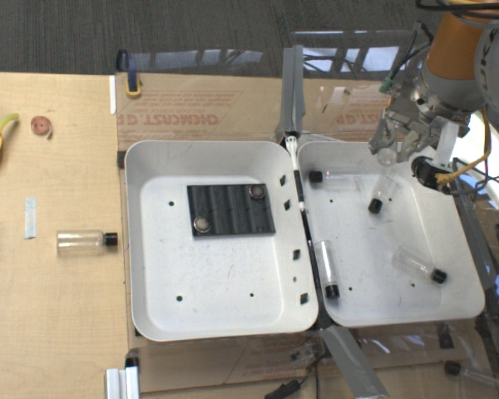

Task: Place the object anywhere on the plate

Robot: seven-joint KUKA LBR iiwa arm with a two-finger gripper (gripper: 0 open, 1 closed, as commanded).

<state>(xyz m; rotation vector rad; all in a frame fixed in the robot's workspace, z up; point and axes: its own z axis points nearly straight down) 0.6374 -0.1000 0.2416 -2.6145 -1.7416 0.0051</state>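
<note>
Camera view: hand blurred (vial beneath)

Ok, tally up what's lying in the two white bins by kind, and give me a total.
Clear vials with black caps, in the right bin: 4
Dark ribbed plate, in the left bin: 1
Total: 5

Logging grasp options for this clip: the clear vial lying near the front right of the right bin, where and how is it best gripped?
Probably at mid-body of the vial, coming straight down with the gripper closing across its narrow width. It lies flat and slanted, black cap toward the bin's right wall, with bare floor either side.
</note>
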